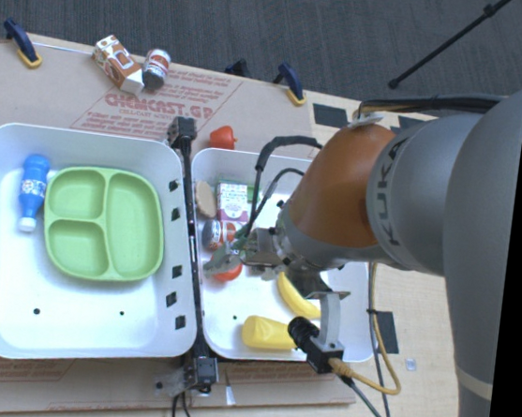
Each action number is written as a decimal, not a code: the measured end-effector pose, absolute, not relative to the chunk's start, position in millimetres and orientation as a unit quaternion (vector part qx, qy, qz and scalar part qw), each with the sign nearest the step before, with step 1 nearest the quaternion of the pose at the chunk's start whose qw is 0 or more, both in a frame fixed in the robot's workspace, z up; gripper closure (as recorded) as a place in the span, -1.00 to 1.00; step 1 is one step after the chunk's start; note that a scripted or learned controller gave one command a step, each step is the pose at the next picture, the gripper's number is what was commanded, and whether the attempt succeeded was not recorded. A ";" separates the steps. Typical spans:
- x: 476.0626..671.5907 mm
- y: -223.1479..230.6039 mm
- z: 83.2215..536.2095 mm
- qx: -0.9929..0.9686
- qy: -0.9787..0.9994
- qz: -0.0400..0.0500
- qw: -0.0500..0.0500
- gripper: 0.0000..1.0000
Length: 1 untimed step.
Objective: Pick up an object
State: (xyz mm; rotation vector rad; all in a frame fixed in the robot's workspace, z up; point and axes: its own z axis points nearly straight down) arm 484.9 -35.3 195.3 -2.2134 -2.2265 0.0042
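Likely target: small red item (226, 269), low in right bin (350, 346) near its left wall, just below a red-and-white can (213, 233); glossy, partly hidden by the tool, exact kind can't be told. Gripper (248, 251) sits directly over that spot, down among the objects; whether it's open, closed or gripping can't be told from this angle, wrist blocks it. Judgement: task at the reach/grasp stage, nothing seen lifted, pick and raise left to do. Same bin: green-and-white carton (234, 200) toward the far end, banana (295, 298) just right of the gripper, yellow block-like item (266, 333) near the front rim. Left bin (3, 313): green divided plate (104, 223), blue bottle (33, 188) beside it. On cardboard beyond the bins: small carton (117, 60), can (157, 66), red-orange piece (223, 136)
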 end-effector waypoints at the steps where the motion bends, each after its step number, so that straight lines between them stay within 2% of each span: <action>1: 483.4 -112.8 105.5 -0.705 -0.709 0.002 0.002 -1.00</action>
